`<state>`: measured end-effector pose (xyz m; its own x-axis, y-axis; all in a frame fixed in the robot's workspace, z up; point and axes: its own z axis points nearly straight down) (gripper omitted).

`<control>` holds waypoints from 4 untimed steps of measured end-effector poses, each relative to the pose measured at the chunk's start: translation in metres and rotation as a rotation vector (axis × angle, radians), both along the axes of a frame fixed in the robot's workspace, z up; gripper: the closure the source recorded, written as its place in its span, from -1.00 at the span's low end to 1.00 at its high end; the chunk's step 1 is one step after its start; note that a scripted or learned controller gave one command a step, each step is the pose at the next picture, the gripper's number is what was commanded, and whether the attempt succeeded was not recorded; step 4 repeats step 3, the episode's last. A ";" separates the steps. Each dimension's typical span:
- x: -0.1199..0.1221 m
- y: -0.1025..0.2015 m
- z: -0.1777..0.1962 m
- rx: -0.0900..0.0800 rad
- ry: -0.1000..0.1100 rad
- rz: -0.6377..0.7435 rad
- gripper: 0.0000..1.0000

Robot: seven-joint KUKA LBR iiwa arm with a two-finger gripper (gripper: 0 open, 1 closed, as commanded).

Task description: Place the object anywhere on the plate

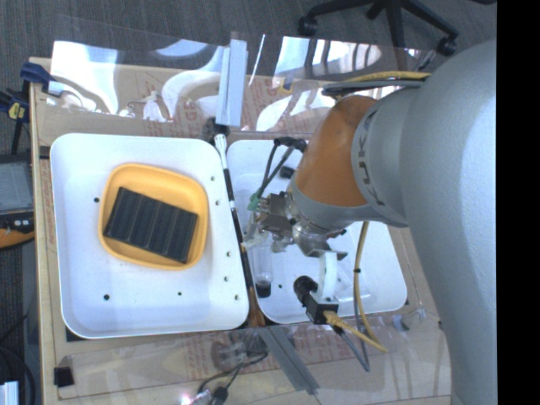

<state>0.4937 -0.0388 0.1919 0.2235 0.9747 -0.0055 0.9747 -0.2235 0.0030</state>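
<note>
A yellow plate lies in the left white bin. On it rests a black ridged rectangular object, lying flat and slightly turned, well inside the rim. My gripper hangs over the right bin, close to that bin's left wall and apart from the plate. The grey arm with its orange band covers much of the right bin. Nothing is visibly held in the gripper.
A ridge where the two bin walls meet separates the gripper from the plate. Clear plastic panels and a metal bar stand along the back of the bench. An office chair base is on the floor behind.
</note>
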 end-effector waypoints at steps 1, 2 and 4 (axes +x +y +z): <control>0.016 0.062 -0.001 0.006 0.005 0.189 1.00; 0.088 0.077 -0.001 0.006 0.007 0.330 1.00; 0.088 0.077 -0.001 0.007 0.007 0.330 -1.00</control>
